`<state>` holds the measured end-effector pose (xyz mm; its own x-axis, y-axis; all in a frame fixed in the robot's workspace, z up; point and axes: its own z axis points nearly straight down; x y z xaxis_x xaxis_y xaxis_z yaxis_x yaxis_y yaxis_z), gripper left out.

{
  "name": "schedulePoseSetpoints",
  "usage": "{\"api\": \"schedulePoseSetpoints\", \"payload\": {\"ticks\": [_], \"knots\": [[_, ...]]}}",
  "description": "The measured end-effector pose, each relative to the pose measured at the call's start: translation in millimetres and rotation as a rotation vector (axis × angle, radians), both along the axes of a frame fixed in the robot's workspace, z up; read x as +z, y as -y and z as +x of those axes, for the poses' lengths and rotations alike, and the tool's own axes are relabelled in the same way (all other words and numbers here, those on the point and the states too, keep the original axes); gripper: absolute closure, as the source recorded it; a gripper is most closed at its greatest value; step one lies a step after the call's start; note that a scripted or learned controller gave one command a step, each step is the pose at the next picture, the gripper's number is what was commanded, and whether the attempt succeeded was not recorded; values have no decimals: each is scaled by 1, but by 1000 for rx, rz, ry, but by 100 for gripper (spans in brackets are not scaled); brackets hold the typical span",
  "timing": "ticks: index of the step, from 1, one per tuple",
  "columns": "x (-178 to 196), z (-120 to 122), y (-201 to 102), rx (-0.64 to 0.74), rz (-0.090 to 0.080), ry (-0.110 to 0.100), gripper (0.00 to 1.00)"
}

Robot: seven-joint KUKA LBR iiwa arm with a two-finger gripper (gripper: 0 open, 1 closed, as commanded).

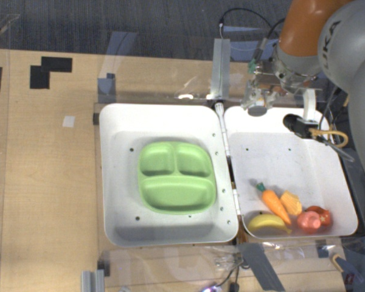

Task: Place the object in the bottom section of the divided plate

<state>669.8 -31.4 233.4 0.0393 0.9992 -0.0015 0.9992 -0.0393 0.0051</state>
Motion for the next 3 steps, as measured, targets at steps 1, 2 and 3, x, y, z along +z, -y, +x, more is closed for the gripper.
{"api": "schedulePoseSetpoints", "payload": {"ticks": [1, 2, 3], "knots": [[-12, -63, -31, 395, 1, 0, 100], [-37, -119, -29, 392, 1, -2, 100], [-35, -112, -57, 176, 2, 0, 100]]}}
